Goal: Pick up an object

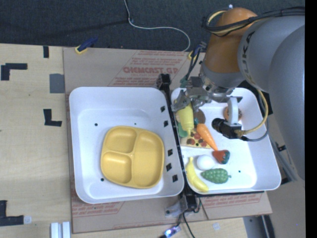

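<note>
In the right bin (257, 180), a yellow toy corn cob (185, 119) stands lengthwise top-to-bottom against the left wall, under the gripper (190, 99); I cannot tell its grip. An orange carrot (206, 137) slants beside it; pizza slice (194, 142), egg (203, 161), banana (194, 176) and green berry (215, 175) crowd below. The left bin (84, 108) holds a yellow divided plate (132, 156).

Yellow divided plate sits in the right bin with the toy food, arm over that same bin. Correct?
Not quite. In the camera view the yellow divided plate lies alone in the left bin. The toy food, such as the carrot, banana and egg, is in the right bin, and the arm is over that right bin.
</note>
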`<state>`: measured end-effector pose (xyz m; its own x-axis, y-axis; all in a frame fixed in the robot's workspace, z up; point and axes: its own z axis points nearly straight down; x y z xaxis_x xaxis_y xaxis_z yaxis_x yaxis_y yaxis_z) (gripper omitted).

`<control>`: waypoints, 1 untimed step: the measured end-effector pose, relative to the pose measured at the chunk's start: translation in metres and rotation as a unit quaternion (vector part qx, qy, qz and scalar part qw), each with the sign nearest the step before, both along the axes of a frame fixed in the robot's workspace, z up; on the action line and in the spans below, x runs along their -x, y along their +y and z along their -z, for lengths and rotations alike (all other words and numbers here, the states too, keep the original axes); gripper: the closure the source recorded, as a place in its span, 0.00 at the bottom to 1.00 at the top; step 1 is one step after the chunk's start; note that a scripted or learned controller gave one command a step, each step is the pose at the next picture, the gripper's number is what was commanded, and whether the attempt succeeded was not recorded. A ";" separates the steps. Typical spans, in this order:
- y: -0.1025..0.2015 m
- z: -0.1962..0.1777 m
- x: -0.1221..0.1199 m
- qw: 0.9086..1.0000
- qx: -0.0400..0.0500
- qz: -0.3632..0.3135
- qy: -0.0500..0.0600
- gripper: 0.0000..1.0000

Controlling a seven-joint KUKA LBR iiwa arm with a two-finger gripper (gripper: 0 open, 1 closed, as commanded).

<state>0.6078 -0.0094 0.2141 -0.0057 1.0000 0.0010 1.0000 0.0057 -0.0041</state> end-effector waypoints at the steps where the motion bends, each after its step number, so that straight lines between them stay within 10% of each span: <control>1: -0.006 -0.020 0.007 1.000 0.000 0.002 -0.002 1.00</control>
<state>0.6005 -0.0153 0.2341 -0.0011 1.0000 0.0002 1.0000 0.0011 -0.0007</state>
